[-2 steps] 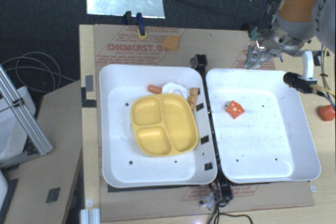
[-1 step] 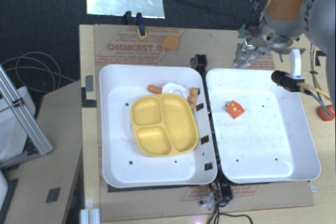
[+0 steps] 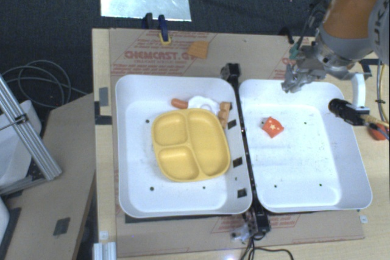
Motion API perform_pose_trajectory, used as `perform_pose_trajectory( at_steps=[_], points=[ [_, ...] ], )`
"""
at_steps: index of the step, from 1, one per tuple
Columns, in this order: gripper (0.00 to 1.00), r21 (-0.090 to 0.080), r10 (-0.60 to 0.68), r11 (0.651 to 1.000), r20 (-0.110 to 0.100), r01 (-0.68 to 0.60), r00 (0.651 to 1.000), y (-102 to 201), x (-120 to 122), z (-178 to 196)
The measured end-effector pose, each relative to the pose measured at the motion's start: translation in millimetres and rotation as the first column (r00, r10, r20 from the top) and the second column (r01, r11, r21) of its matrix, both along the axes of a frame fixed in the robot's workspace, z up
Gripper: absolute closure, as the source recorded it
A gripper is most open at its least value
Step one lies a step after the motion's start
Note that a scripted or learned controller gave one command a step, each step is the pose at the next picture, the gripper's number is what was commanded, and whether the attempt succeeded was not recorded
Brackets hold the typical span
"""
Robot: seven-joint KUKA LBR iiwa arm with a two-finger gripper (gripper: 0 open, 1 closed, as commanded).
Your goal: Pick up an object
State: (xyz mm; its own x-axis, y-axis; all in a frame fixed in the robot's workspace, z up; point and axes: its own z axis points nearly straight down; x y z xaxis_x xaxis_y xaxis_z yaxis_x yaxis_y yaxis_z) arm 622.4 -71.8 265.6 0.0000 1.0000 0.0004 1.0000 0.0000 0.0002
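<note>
Right bin (image 3: 341, 192): one small orange block (image 3: 272, 127), upper left of middle, lying cornerwise, no clear long axis.

Pincer (image 3: 292, 83): above the bin's far rim, carrying nothing; finger state cannot be told.

Advice: centre over the block, square to its faces, descend straight.

Left bin (image 3: 131, 192): yellow divided tray (image 3: 189, 145).
</note>
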Motion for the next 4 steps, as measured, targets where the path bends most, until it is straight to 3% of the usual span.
perform_pose_trajectory(
  at_steps=[1, 2, 3, 4],
  points=[
    [1.00, -0.003, -0.001, 1.000, 0.003, 0.001, 1.000, -35.1, 47.5, -30.5],
    [1.00, 0.000, 0.007, 1.000, 0.003, -0.007, 1.000, 1.6, 46.8, -23.8],
    [1.00, 0.000, 0.000, 1.000, -0.001, 0.000, 1.000, -13.8, -2.9, -16.4],
    [1.00, -0.002, -0.001, 1.000, 0.004, 0.001, 1.000, -51.2, 24.3, -20.0]
  ],
)
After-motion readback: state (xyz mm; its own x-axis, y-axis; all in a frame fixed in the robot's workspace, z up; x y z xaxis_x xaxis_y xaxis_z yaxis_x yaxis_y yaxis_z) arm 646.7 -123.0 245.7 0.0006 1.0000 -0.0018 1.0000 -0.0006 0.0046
